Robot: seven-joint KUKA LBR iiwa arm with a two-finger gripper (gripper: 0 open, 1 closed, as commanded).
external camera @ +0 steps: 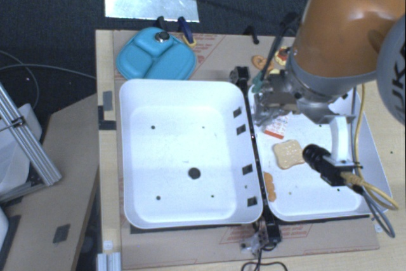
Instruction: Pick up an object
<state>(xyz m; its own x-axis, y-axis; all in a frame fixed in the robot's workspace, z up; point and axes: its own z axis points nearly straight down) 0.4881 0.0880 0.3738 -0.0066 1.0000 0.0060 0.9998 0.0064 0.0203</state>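
My gripper (271, 106) hangs low over the back left part of the right bin (317, 203), under the big orange wrist band. Just below it lies a small red and white packet (275, 131). A slice of toast (288, 153) rests flat on the bin floor a little nearer the front. An orange-brown piece (269, 186) lies against the bin's left wall near the front. The arm's bulk hides the back of this bin.
The left bin (136, 136) has a small dark disc (194, 173) on its floor. Behind it sits a blue divided tray (157, 55). A small orange item (259, 62) lies on the cardboard behind the right bin. A metal frame (25, 143) stands at the far left.
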